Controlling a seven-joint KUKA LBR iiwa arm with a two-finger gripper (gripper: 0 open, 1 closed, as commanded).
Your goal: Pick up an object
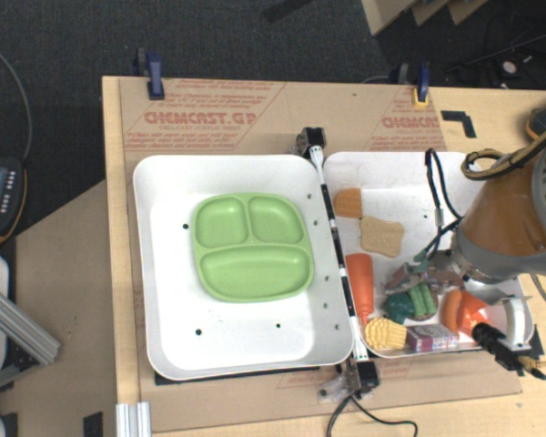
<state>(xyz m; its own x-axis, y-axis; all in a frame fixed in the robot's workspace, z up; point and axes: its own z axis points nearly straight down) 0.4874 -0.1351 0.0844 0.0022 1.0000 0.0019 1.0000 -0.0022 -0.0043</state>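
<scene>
the arm (510, 217) runs off the right edge and covers the right part of the right bin (382, 167), so whatever lies under it is hidden. the gripper (425, 276) is tucked beneath the wrist; its fingers cannot be made out. the green toy (409, 303) below it is partly covered and too small to identify, perhaps a vegetable. the orange piece (462, 312) is half hidden by the arm. print on the small packet (429, 340) is unreadable.

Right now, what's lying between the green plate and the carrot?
In the camera view, just the two bins' white walls meeting: bare floor of the left bin beside the green plate, then the divider, then the carrot.
</scene>
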